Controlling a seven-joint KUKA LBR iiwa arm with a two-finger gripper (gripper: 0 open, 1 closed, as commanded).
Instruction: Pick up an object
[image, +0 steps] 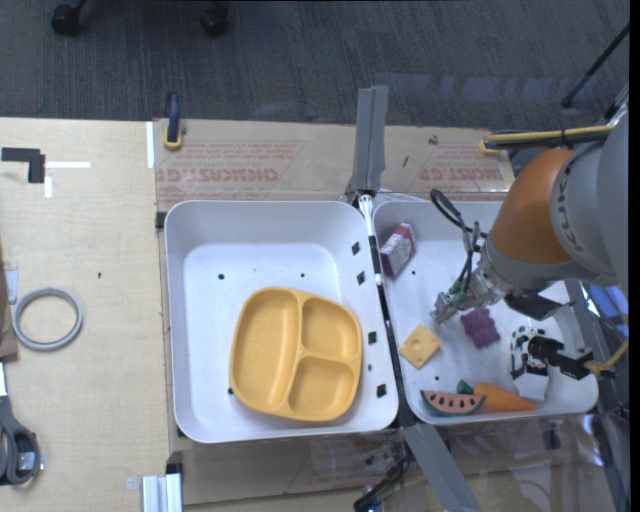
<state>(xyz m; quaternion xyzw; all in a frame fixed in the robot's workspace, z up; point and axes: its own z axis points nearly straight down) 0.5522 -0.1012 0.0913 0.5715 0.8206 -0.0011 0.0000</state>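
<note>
Two white bins (180, 300) sit on a bench; the gripper (455, 300), grip state unclear, hovers just left of a purple block (481, 327), above a cheese wedge (420, 347).

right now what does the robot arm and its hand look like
The arm is bulky and rounded, grey, with a broad orange band above the wrist. A thin black cable loops beside the wrist. The hand is small, slim and metallic, with greenish parts near its tip.

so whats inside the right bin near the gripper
The right bin holds a purple block beside the gripper, a cheese wedge, watermelon slice, carrot and purple packet. The arm covers its far right side.
</note>
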